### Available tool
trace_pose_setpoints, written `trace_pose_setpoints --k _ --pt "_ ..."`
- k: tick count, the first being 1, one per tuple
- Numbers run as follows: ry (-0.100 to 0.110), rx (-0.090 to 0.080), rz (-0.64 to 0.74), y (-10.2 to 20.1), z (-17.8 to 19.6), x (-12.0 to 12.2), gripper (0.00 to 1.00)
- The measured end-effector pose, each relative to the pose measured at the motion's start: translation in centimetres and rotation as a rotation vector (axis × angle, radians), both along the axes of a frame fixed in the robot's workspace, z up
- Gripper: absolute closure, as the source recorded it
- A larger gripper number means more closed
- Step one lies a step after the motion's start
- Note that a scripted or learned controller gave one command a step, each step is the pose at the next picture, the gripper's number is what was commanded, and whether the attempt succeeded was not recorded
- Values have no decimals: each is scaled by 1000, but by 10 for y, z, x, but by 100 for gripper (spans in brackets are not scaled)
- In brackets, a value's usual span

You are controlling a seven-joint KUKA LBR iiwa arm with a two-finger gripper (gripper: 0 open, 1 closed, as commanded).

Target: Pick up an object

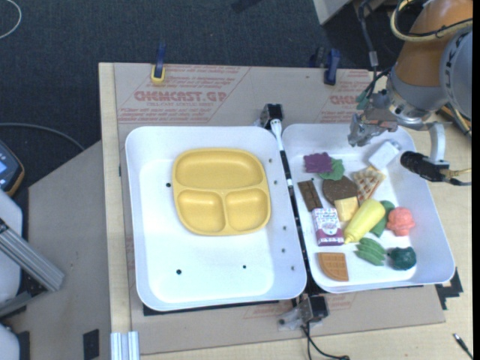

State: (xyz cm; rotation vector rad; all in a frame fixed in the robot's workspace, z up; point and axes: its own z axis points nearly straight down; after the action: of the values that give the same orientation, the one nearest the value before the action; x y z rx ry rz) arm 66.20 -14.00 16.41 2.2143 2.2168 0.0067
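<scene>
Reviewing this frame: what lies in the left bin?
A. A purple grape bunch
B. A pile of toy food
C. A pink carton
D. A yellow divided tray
D: the yellow divided tray lies alone in the left bin, while the toy food pieces, such as the purple grape bunch, lie in the right bin.

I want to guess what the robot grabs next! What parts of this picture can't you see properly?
- Gripper: blurred and small in the camera view, so its grip is unclear.
- Chocolate bar: its lower end is hidden under the milk carton.
- Arm: cut off by the right edge.
</scene>
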Motion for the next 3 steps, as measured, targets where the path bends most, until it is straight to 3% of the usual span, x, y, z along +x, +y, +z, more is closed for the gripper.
trace_pose_setpoints --k 1,2,3 --pt "-1 -1 -2 -6 64 -1 100" --pt "5 0 0 -6 61 0 100" --pt "14 4 -2 18 62 -49 100"
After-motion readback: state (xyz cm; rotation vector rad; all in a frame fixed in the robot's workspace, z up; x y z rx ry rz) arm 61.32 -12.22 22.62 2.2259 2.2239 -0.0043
